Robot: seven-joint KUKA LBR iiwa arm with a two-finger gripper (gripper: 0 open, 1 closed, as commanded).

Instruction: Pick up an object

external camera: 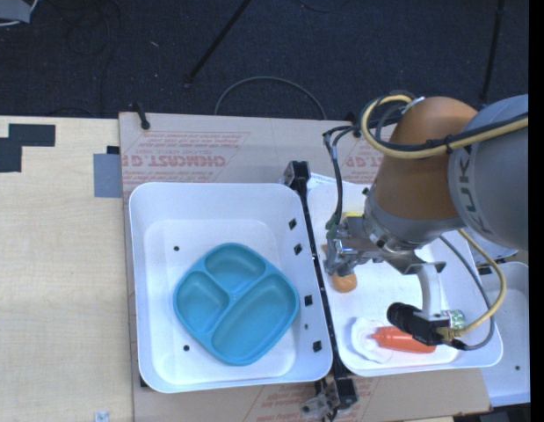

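Over the left edge of the right bin [377, 304], close to the seam with the left bin [157, 236]: hand [340, 251], pointing down, hung from grey arm [504, 174] with orange band [421, 161]. How far open: cannot tell, tucked under the wrist; nothing seen held.

Just below the hand, against the right bin's left wall: small round orange-tan object [344, 281]; touching the hand or just clear of it, cannot tell.

Along the same bin's bottom edge as viewed: slim orange object [405, 342], lying flat across a small white item [366, 343], apart from the hand.

On the left bin's floor, from the centre toward its lower right corner: one blue three-compartment plate [236, 301], turned at a slant.

Beneath both bins: brown cardboard sheet [192, 152] with red print, laid on the pale wooden worktop [52, 280].
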